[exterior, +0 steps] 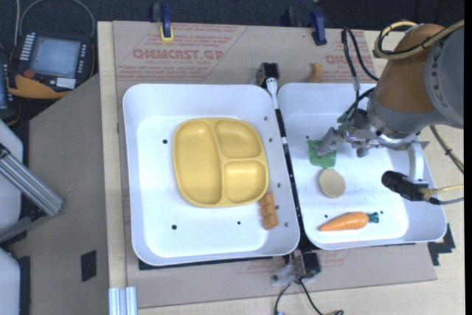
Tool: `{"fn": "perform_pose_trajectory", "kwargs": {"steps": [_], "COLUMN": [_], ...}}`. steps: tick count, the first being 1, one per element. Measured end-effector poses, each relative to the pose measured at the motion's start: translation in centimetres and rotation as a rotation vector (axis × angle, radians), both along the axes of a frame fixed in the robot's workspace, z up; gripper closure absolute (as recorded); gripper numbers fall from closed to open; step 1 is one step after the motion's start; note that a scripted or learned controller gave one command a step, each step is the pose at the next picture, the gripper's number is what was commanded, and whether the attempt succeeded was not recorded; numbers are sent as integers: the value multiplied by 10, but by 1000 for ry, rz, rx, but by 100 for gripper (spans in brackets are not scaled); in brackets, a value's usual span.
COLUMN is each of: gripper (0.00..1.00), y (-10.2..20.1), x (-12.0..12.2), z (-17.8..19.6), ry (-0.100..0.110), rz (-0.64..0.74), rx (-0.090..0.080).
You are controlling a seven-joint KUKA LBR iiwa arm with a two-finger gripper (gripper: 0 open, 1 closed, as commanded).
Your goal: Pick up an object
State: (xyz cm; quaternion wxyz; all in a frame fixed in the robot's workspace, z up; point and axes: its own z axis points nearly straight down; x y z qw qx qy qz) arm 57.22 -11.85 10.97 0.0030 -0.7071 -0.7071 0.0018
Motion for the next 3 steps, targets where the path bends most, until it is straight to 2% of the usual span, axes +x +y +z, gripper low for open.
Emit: {"fn": "perform_pose_trajectory", "kwargs": {"steps": [1, 2, 3], "gripper": [0, 100, 100], "y": [0, 1, 6], "x": [0, 3, 0], "z": [-25, -12, 34], "ry": [-4, -13, -12], "rz": [-1, 0, 1], "rx": [0, -1, -3]}}
